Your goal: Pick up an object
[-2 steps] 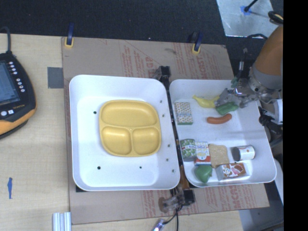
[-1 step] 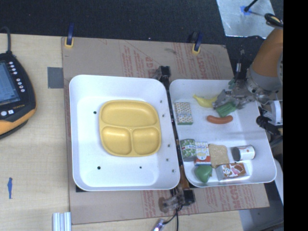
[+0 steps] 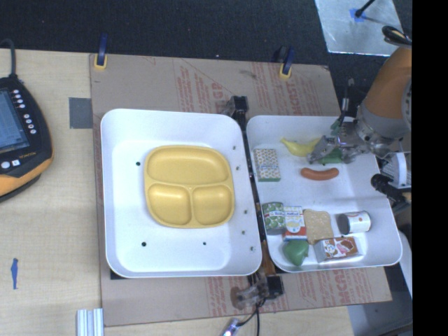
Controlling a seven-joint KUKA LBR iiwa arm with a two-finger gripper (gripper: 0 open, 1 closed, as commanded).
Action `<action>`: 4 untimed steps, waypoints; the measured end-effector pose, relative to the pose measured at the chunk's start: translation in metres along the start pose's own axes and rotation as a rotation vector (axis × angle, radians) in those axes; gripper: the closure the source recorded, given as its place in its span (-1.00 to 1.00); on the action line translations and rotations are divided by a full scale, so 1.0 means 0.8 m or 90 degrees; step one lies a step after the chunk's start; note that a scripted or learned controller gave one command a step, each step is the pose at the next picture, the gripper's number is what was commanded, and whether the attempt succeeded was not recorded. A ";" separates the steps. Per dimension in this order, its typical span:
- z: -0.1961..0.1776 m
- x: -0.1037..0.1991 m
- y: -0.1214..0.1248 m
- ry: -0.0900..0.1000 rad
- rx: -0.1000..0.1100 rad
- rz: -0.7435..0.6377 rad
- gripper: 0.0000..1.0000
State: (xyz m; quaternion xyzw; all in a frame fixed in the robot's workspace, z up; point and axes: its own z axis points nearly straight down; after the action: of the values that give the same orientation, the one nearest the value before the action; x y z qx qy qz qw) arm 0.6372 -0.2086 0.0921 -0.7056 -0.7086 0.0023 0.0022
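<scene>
the surface carries two white bins. the left bin holds a yellow divided tray. the right bin holds the small items, all lying loose, so no pick is done yet. the gripper hangs low beside the banana, above the sausage; whether its jaws are parted cannot be told.

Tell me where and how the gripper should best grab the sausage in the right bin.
Probably at its middle, coming straight down. The sausage lies flat and lengthwise left to right on the right bin, so the fingers should close across its narrow width, front to back. It sits apart from the banana, leaving room on both sides.
</scene>
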 end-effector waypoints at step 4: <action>-0.068 -0.004 -0.037 0.000 -0.002 0.001 -1.00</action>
State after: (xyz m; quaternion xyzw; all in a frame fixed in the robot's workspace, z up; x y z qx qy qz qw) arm 0.6082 -0.2123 0.1465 -0.7062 -0.7080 0.0007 0.0010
